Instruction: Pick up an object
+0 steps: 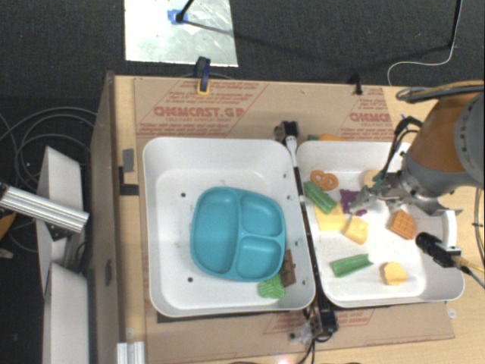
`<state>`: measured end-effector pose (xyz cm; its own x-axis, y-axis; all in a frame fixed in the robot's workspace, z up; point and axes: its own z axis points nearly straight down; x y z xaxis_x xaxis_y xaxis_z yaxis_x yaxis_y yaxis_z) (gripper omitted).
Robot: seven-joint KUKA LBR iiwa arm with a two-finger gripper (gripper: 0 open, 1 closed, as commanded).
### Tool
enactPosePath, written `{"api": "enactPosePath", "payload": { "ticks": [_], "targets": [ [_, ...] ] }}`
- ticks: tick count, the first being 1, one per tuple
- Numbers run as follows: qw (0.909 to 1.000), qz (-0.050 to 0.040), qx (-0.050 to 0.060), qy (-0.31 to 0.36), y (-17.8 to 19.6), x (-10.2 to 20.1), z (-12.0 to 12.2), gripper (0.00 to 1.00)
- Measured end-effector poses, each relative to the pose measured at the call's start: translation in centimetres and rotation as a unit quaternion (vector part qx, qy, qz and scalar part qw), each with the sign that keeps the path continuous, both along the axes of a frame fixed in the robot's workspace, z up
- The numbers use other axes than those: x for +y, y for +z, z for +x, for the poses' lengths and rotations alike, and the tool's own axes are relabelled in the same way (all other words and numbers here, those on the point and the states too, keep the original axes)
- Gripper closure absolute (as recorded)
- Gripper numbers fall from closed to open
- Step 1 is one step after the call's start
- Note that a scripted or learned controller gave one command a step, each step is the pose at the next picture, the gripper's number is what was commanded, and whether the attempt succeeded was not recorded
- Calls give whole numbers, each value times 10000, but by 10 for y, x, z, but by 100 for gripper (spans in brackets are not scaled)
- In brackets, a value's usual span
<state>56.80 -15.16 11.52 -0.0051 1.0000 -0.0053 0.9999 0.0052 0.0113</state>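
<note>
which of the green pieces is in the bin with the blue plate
The leafy green piece at the left bin's near edge, beside the blue plate. The two green sticks lie in the right bin.

The arm (pixel 447 146) is cut off by the picture's right edge, so its upper part is out of sight. Its wrist covers the right bin's (pixel 394 298) far right corner and part of that bin's floor. The gripper (pixel 370 197) is small and blurred; how its fingers stand cannot be told. A purple thing (pixel 348 199) just beside it is too small to name. A brown piece (pixel 289 268) at the left bin's (pixel 163 203) right rim is also unclear.
</note>
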Motion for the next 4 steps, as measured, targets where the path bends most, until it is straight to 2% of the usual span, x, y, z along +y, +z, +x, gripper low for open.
{"api": "enactPosePath", "payload": {
  "ticks": [1,2,3,4],
  "targets": [
    [10000,29,54,7,-32,21,10,0],
    [10000,34,85,-36,-32,18,-62,0],
    [10000,16,19,6,-30,11,6,0],
    [10000,33,79,-35,-31,4,-63,0]
  ]
}}
